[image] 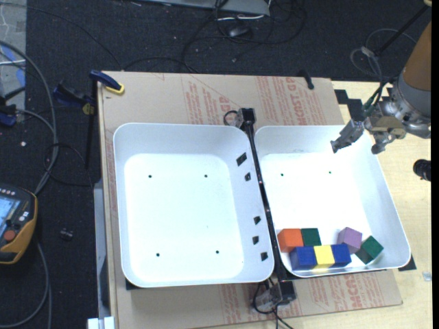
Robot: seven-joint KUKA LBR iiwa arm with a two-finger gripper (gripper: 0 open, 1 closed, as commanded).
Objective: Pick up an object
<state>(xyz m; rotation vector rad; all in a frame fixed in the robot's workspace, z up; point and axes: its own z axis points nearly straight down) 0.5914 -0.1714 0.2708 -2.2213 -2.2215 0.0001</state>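
The tool [361, 138] is hanging above the far right corner of the right bin [384, 184], its two dark fingers spread apart with nothing between them. The blocks are sitting well away from it, bunched against the near wall of that bin: an orange block [290, 238] touching a dark green block [311, 236], and in front of them a row of blue block [302, 257], yellow block [323, 255] and a second blue block [341, 253] pressing side to side. A purple block [350, 237] is lying just beside the row's right end, turned at an angle, and another green block [370, 248] is resting nearest the corner, also skewed. The left bin [127, 204] is lying alongside on the tabletop [171, 88]. To my eye these are looking like small, hard, light cubes, likely wood or plastic; stiff enough to take a firm pinch, not fragile, but with smooth painted faces that could be slipping if caught on an edge. The best hold is seeming to be across two flat opposite faces. The packed row is leaving no room for fingers between neighbours, so I am judging the purple or the corner green block the easier pick, though the bin wall is crowding the latter.
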